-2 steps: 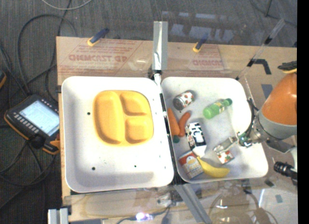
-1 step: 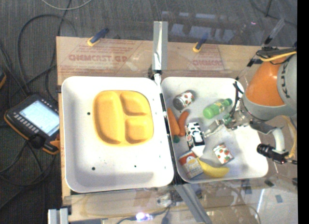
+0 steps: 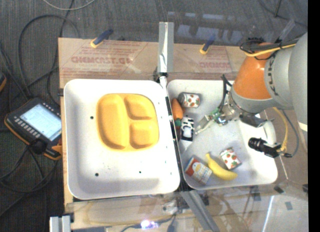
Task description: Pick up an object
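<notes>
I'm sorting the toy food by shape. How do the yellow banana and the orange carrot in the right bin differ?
The yellow banana is curved; the orange carrot is straight and stubby. The banana lies near the front of the right white bin, between a small can and a small patterned box; the carrot lies against the bin's left wall, farther back. Both lie flat in the same bin.

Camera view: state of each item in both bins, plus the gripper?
Yellow tray: flat in left bin, compartments up.
Carrot: lying along right bin's left wall.
Can: on its side, right bin.
Banana: lying flat, right bin.
Strawberry box: tilted, touching banana.
Red can: on its side beside banana.
Gripper: low over right bin.
</notes>
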